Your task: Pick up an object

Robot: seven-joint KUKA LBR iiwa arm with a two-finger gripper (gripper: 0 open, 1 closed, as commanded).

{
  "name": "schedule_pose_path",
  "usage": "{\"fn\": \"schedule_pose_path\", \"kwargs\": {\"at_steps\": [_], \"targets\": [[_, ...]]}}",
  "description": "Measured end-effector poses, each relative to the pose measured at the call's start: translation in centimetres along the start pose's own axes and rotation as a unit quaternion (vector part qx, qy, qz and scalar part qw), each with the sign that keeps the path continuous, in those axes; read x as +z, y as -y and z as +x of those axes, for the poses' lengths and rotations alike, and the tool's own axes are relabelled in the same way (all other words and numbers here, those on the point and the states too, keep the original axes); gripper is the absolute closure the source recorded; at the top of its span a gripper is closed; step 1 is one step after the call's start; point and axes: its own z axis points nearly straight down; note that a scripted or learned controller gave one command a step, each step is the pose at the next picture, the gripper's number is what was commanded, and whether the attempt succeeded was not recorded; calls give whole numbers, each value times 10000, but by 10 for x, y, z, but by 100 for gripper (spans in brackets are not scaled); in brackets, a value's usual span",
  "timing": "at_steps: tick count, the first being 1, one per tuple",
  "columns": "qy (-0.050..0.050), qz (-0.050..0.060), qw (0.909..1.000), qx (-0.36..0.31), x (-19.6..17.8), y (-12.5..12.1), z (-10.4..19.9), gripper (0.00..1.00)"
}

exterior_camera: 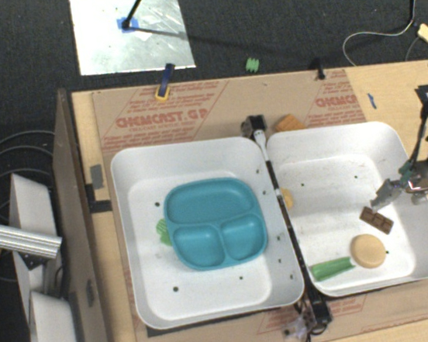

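Right bin (328,147) holds three things: one brown block (377,220), one tan round piece (368,251), one green strip (332,269). Gripper (383,196) hovers just above the block; can't tell its fingers' state. Left bin (138,215): one blue tray (214,222); board behind reads "CHEMCAST".

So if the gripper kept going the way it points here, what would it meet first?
Most likely the brown block: the gripper points down-left and its tip sits just above that block in the right bin. Height is hard to judge from this view.

glossy white plastic bins (196,154), matt cardboard bench (212,100)
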Motion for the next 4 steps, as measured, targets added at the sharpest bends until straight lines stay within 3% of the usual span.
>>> {"fn": "schedule_pose_path", "kwargs": {"at_steps": [1,2,3,4], "targets": [[7,-9,10000,11,120,-31,-22,0],[6,-17,10000,3,104,-31,-21,100],[-8,-58,10000,-58,3,-63,64,100],[-19,-19,10000,-57,-24,-78,149,100]]}}
